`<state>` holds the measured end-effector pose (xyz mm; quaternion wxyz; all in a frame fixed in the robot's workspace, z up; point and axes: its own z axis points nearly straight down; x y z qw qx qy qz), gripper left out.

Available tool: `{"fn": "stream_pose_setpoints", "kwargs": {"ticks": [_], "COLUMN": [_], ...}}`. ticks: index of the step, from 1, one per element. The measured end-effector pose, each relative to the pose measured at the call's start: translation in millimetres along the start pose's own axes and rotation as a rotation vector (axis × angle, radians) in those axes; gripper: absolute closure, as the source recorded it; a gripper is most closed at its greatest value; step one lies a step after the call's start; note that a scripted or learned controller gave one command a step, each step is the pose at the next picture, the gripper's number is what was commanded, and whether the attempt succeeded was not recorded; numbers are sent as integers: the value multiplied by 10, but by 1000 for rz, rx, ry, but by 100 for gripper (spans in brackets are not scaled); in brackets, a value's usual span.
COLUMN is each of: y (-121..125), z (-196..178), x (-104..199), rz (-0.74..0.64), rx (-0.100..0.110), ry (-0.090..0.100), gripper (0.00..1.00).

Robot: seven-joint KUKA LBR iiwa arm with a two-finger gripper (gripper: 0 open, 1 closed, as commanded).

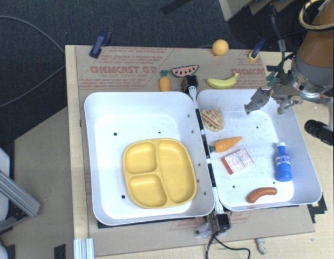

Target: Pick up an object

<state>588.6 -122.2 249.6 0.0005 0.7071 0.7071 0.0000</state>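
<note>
Two bins are set side by side on the bench (53, 144), walls touching down the middle. In the left bin (102, 112) a divided tray (158, 172) is placed a bit toward the near edge. The right bin (301, 188) is more crowded: a sandwich (212, 119) is tucked against the dividing wall at the back, a carrot (227, 143) is laid just in front of it, and a small packet (237, 161) nearer still. A bottle (283, 162) is found on the right side and a sausage (261, 195) by the near wall. Behind the bins, a watermelon slice (185, 69), a banana (222, 81) and a ball (220, 47) are scattered on the bench. The gripper (270, 100) is held over the right bin's back right part.
</note>
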Motion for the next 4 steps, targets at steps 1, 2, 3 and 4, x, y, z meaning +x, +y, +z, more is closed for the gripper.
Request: {"fn": "stream_pose_setpoints", "kwargs": {"ticks": [1, 2, 3, 4], "y": [210, -71, -59, 11], "z": [1402, 1661, 1552, 640], "x": [75, 135, 135, 802], "rz": [0, 1, 1, -2], "rx": [7, 4, 0, -2], "ry": [2, 2, 1, 1], "gripper": [0, 0, 100, 100]}}
